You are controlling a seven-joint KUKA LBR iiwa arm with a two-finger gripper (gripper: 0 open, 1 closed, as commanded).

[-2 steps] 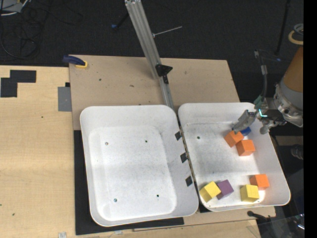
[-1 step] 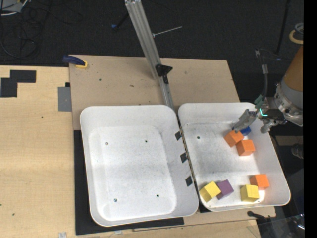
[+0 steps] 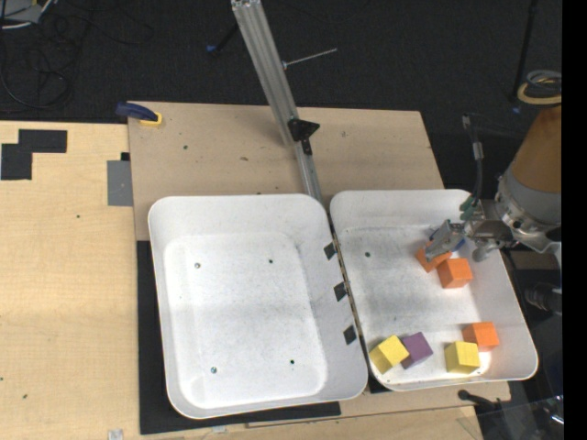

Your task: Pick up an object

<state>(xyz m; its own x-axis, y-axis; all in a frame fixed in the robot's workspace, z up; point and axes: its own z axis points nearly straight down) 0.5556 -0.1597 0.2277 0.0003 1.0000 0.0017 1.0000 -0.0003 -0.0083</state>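
In the right-hand bin (image 3: 514,287), toward its far right side, my gripper (image 3: 444,243) reaches in from the right, the grey wrist and the orange band of my arm (image 3: 537,168) showing above the bin's right rim. Just below the gripper's tip sit two orange blocks: a small one (image 3: 425,260) touching or nearly touching the fingertip area, and a larger orange cube (image 3: 455,272) just beside it on the near right. From this slanted look down I cannot tell how far apart my fingers stand, nor whether either orange block is actually between them; both blocks look to be resting on the bin floor. Along the near edge of the same bin lies a row of other blocks: a yellow cube (image 3: 389,352) at the left, a purple cube (image 3: 417,347) touching it on the right, then, apart from those, a second yellow cube (image 3: 461,357) with another orange cube (image 3: 481,335) just behind it on the far right. The left-hand bin (image 3: 174,246) sits directly beside this one, the two joined by dark clips along their shared edge. A metal rail (image 3: 272,76) slants up from between the bins toward the far side of the bench.
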